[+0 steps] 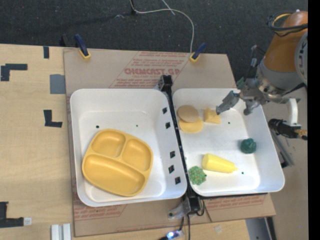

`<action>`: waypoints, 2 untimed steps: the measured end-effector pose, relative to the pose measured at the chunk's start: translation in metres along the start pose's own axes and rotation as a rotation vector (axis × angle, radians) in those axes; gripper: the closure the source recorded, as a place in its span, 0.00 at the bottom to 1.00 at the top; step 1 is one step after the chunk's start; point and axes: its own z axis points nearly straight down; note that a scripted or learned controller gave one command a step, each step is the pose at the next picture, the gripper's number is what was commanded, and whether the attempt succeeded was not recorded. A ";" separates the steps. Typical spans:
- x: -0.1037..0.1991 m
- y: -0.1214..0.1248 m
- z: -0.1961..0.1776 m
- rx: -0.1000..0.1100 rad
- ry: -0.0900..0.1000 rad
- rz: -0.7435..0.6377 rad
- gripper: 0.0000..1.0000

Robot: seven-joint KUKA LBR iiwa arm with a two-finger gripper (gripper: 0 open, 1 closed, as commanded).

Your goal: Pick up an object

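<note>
Over the right bin [260,181], the gripper [235,104] hangs open and empty, its left finger close beside the cheese wedge [211,116]. This looks like the approach; next it must descend and close.

Robotics lab: cardboard sheet [150,71] clamped to wooden surface [30,134], two white bins [80,104], black tape marks [50,118], loose cables [170,14], toy food [218,163].
</note>
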 end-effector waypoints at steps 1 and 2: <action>0.001 0.003 -0.009 -0.014 -0.002 -0.004 0.00; -0.005 0.004 0.037 -0.009 -0.003 -0.003 0.00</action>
